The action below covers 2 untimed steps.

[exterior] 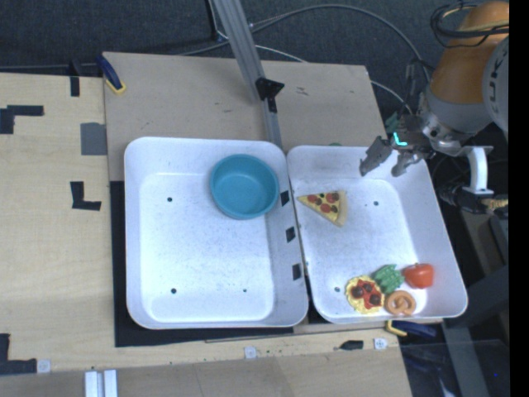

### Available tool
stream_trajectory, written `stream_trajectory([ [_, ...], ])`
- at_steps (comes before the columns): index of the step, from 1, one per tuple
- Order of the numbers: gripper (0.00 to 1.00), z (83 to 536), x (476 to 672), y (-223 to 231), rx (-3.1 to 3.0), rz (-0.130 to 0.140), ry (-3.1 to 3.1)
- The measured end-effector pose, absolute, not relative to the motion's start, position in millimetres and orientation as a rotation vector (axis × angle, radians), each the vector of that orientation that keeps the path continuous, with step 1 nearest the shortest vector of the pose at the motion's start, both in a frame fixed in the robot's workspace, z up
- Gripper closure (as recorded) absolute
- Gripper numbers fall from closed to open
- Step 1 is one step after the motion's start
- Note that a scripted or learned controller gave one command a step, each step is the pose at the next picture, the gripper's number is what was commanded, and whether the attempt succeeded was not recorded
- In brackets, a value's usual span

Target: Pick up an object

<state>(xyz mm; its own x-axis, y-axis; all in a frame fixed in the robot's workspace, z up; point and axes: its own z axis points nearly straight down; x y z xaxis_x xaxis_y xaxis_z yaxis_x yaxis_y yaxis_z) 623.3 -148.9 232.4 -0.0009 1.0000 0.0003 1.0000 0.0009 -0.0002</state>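
Note:
A pizza slice toy (323,206) lies in the right bin (413,213) near its left wall. Several small food toys cluster at that bin's near right corner: a round pizza (364,294), a green piece (388,276), a red tomato-like piece (419,275) and a pretzel-like ring (401,303). A blue bowl (243,186) sits in the left bin (198,255) at its far right. My gripper (387,161) hovers over the right bin's far right corner, fingers spread apart with nothing between them.
A slanted metal pole (245,52) crosses above the bins' far edge. Cables run behind the bins toward the arm (467,64). Tan board surrounds the bins, with black tape marks at left.

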Motion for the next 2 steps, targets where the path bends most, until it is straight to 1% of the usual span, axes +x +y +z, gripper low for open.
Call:
stream_trajectory([
  [1, 0.0, 232, 623.3, -149, -2.22, 0.0, -2.222],
  [2, 0.0, 174, 626.7, -141, -2.217, 0.005, -2.219],
])
